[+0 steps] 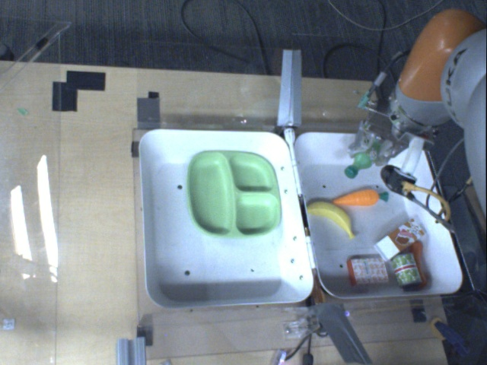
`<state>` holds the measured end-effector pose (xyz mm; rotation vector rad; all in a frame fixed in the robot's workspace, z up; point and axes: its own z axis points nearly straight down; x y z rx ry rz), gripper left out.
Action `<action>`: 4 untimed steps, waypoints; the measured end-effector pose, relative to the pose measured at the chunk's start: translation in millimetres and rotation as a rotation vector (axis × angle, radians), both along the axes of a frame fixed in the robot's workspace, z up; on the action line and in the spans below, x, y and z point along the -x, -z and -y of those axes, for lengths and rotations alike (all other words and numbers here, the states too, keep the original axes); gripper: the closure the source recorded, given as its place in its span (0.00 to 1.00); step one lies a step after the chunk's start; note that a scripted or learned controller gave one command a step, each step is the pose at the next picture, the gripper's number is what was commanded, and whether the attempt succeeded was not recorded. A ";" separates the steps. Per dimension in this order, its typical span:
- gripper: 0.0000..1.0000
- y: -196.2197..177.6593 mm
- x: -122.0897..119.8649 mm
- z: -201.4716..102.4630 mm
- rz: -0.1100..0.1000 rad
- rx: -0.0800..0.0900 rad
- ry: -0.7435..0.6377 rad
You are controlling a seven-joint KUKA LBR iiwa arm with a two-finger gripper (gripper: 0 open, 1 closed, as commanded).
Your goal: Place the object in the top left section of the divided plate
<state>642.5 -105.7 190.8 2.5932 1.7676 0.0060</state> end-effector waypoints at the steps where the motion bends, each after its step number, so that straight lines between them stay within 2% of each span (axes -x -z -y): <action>1: 0.00 -0.1 0.0 0.0 0.000 0.000 0.000; 2: 0.00 103.3 51.3 23.9 0.005 -0.001 0.071; 3: 1.00 91.4 48.2 22.1 0.011 -0.002 0.070; 4: 1.00 5.2 0.3 -69.0 0.000 -0.001 -0.061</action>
